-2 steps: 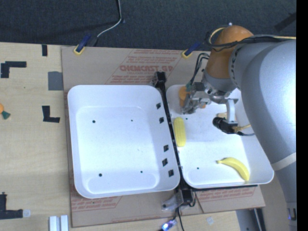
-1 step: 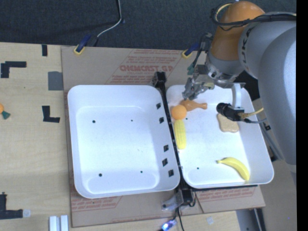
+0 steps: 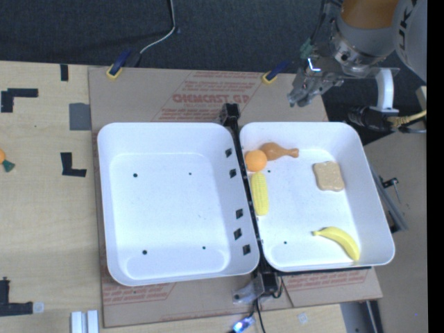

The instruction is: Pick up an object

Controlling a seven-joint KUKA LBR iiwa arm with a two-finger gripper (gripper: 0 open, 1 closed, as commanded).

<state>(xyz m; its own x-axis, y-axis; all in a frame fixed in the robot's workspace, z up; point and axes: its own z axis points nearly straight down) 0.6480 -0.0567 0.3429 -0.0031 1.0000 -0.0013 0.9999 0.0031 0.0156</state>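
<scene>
So starting from the left: the worktop (image 3: pixel 41 137) has some black tape marks and a small orange thing at its far left edge that's too small to make out. Then comes the left bin (image 3: pixel 111 207), with no objects in it that I can see, just a few dark dots on its floor.

Past the clips joining the two, the right bin (image 3: pixel 371 186) is where all the stuff is. Hugging its left wall there's an orange ball (image 3: pixel 256 160), with a corn cob (image 3: pixel 260 193) lying just below it, about touching. A drumstick-looking piece (image 3: pixel 279 151) sits right beside the ball, to its upper right. Further right is a tan slice of bread (image 3: pixel 328 176), on its own, and down near the front wall a banana (image 3: pixel 340 241), well apart from the rest.

Up in the top right corner, the claw (image 3: pixel 305 94) hangs above the cardboard, beyond the back rim of the right bin, not over any object. Its fingers are a dark blur at this angle, so I honestly can't tell if it's open or closed. Nothing visible between them.

Progress-wise I'd say basically nothing's done yet: everything lies in the bin, and the whole job is left, meaning moving over a target, descending, gripping and lifting.
</scene>
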